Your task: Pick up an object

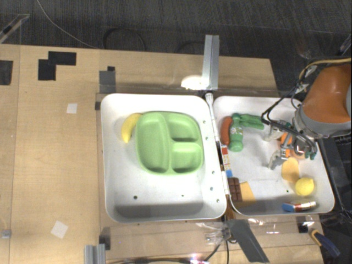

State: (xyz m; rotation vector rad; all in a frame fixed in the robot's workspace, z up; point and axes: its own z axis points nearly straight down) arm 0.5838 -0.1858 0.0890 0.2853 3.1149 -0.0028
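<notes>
My gripper point(290, 150) hangs low over the right part of the right bin point(258, 164), under the grey wrist with its orange band point(329, 95). Just in front of it lies a yellow-orange rounded object point(290, 170), and a yellow lemon-like ball point(304, 186) sits a little nearer the front. A small orange piece point(284, 138) shows beside the gripper body, partly hidden by it. Nothing can be seen held in the gripper.
The right bin also holds a green bottle-like toy point(240, 130), a red-orange sausage shape point(226, 130), a brown chocolate bar point(235, 188), an orange block point(247, 192) and a blue-red marker point(300, 206). In the left bin point(118, 191) lie a green divided plate point(168, 142) and a banana point(129, 127).
</notes>
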